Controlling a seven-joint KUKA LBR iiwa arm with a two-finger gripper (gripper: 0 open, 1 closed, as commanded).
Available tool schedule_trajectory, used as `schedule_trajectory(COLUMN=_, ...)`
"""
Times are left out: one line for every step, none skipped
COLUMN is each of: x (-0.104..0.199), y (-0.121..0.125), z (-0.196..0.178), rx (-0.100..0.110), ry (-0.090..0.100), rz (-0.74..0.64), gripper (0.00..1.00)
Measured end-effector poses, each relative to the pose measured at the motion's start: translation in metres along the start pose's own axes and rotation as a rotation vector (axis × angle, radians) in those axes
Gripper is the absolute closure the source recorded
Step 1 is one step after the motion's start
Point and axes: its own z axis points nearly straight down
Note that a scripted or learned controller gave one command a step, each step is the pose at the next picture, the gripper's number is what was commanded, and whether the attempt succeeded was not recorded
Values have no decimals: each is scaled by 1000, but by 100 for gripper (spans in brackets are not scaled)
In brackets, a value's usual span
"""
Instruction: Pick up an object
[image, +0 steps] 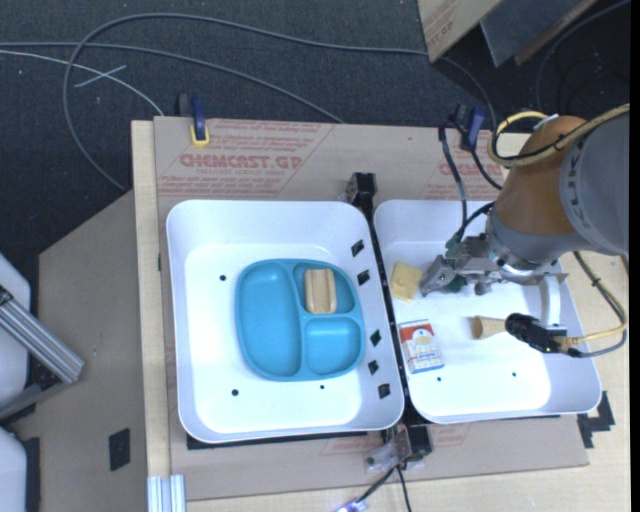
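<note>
Over the desk (270, 140), we see the grey-and-orange arm (540, 190) reach into the right bin (520, 385), its tool (452, 277) just beside a yellow block (405, 281); we cannot tell whether the tool is spread or pressed together. Also in that bin, apart from each other, lie a red-and-white box (422, 346) and a small tan piece (487, 326). In the left bin (200, 300), a blue plate (270, 320) of 3 compartments carries a tan block (319, 290) in its upper right compartment.
</note>
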Motion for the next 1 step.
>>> schedule_trajectory(x=1, y=0, z=-9, rx=1, ry=2, rz=0, gripper=100)
